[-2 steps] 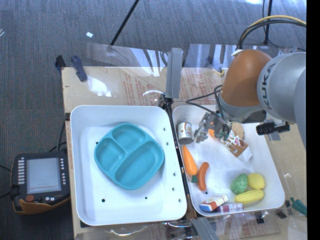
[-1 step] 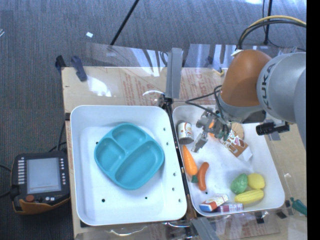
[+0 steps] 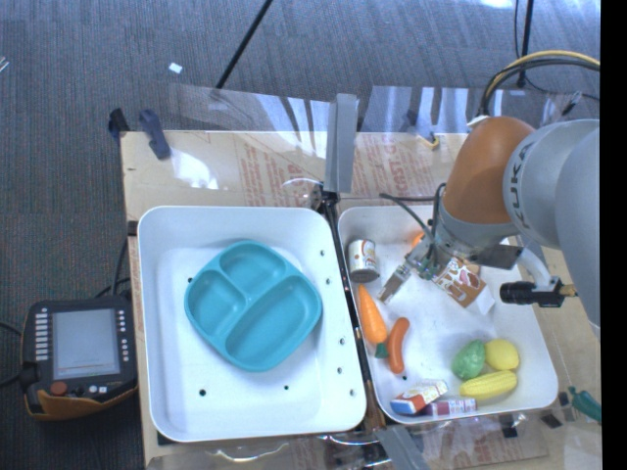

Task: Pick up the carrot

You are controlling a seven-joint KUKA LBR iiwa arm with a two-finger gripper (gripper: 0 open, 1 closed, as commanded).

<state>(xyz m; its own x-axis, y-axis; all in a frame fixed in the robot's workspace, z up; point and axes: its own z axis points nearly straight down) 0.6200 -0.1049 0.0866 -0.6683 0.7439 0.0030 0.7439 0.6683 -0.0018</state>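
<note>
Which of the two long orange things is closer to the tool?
The carrot, nearer the left wall beside the can. The redder sausage lies farther from the tool.

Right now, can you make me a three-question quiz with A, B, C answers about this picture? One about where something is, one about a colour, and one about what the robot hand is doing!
1. Where is the carrot?
A. On the blue plate
B. In the right bin
C. On the floor

2. What colour is the divided plate in the left bin?
A. Blue
B. Red
C. Yellow

3. What is the gripper doing?
A. Holding the carrot
B. Holding the lemon
C. Above the right bin, holding nothing

Answers:
1. B, the carrot lies by the left wall of the right bin, beside a sausage.
2. A, the plate is plainly blue.
3. C, nothing sits between its fingers; the carrot lies just below it.
</note>
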